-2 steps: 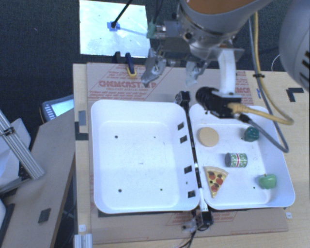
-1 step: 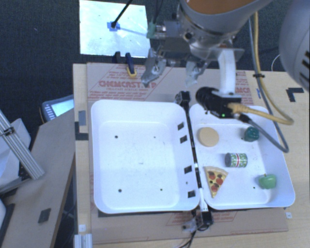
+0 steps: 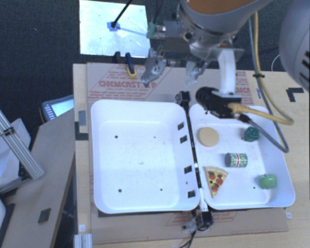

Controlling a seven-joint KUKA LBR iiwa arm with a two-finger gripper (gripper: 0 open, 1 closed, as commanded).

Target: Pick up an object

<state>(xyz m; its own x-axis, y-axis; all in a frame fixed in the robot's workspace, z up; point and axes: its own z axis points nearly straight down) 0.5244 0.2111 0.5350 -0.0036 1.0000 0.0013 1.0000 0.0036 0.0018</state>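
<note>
- Fingers and hang spread and empty, high beyond the bins' far rim.
- Nearest below them: tan disc in the right bin.
- Farther toward the camera: can, pizza slice, green apple.

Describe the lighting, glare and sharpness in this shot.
Camera view: even, soft lighting with faint shadows; strong glare on the shiny sheet at top left; the hand and arm look soft at the top edge, while the pizza slice and small can stay fairly sharp.
</note>
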